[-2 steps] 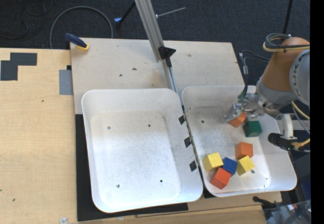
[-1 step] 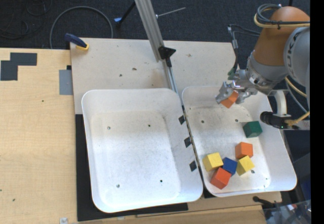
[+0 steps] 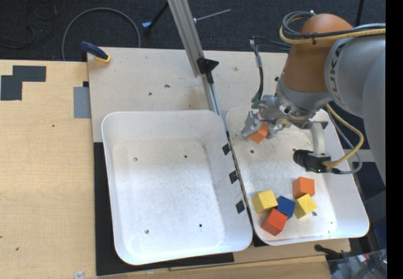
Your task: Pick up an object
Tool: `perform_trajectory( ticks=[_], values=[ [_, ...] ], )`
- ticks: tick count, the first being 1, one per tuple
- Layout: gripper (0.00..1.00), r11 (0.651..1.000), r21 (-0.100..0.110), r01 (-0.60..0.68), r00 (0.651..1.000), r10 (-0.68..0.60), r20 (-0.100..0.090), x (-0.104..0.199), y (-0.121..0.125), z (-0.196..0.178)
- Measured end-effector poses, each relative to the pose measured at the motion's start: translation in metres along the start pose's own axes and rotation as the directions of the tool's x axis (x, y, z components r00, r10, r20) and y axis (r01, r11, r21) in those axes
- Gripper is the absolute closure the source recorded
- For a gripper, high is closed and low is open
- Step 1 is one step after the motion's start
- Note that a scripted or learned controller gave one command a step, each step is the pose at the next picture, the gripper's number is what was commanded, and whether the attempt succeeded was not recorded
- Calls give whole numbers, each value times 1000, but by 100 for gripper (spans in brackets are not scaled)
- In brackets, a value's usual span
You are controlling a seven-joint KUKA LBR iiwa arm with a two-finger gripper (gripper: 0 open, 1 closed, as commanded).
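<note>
A: Cube (image 3: 257,135), orange, sits right at the gripper (image 3: 260,125), far end of the right bin (image 3: 352,221). Grasped?

B: Looks like it. The jaws seem clenched on the cube, metal on both sides of it. Whether it is lifted or touching the bin floor, can't tell from this angle.

A: So progress?

B: My read: grasp made, lift not confirmed. What's left is raising it clear of the bin.

A: Outward from there?

B: Arm (image 3: 315,63) comes in from the right, orange band above the wrist. Five more cubes cluster at the near end: yellow (image 3: 264,200), red (image 3: 274,222), blue (image 3: 286,206), second yellow (image 3: 305,206), orange (image 3: 304,186). All well apart from the gripper. Left bin (image 3: 119,145) beside it.
</note>
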State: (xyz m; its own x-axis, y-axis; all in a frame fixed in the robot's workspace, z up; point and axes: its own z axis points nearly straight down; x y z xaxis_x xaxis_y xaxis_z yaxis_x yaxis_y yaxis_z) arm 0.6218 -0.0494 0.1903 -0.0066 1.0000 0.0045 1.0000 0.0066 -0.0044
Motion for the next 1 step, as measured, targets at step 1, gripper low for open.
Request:
perform_trajectory(
  ticks=[1],
  values=[
    [100, 1000, -2, 1, 1000, -1, 1, 74, 16, 1]
  ],
)
